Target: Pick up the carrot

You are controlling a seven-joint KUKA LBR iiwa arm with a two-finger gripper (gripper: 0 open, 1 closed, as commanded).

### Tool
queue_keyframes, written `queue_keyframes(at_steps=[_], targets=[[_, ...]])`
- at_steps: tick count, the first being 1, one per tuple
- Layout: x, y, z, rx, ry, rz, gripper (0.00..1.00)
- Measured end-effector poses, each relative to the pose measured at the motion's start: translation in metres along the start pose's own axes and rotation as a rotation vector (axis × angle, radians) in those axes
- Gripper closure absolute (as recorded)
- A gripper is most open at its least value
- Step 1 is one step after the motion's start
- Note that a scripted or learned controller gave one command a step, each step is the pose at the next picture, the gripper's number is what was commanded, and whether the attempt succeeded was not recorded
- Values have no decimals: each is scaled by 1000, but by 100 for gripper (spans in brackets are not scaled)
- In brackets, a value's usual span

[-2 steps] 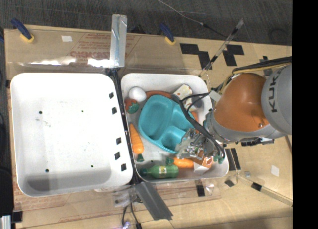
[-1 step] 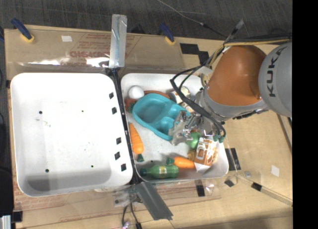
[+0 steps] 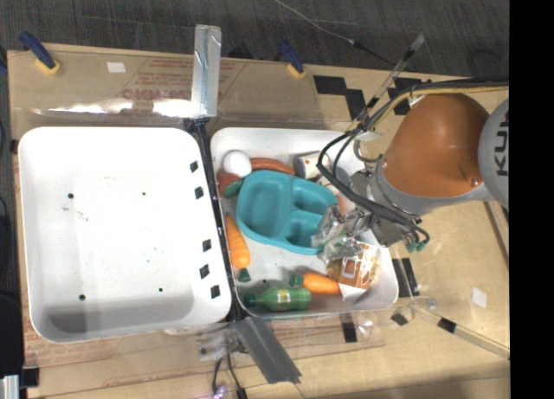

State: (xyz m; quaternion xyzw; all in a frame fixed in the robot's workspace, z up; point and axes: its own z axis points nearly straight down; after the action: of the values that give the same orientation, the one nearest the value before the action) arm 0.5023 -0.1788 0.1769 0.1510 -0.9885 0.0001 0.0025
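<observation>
We see the gripper low in the right bin — beside the teal tray, carrot left; whether its jaws are open, we cannot tell.

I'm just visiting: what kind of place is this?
Probably a robotics lab test bench: a robot arm reaches over two white bins, one holding toy food like a carrot and a teal tray.

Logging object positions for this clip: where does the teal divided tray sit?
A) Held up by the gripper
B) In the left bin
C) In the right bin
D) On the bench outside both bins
C: the teal tray lies inside the right bin, among the carrots and other items.
</observation>
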Motion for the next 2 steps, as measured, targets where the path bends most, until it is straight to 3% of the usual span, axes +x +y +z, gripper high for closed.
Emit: queue_keyframes(at_steps=[1,2], targets=[[-1,-20,32,-1,1,-347,100],[-33,22,-26,3,4,-481,100]])
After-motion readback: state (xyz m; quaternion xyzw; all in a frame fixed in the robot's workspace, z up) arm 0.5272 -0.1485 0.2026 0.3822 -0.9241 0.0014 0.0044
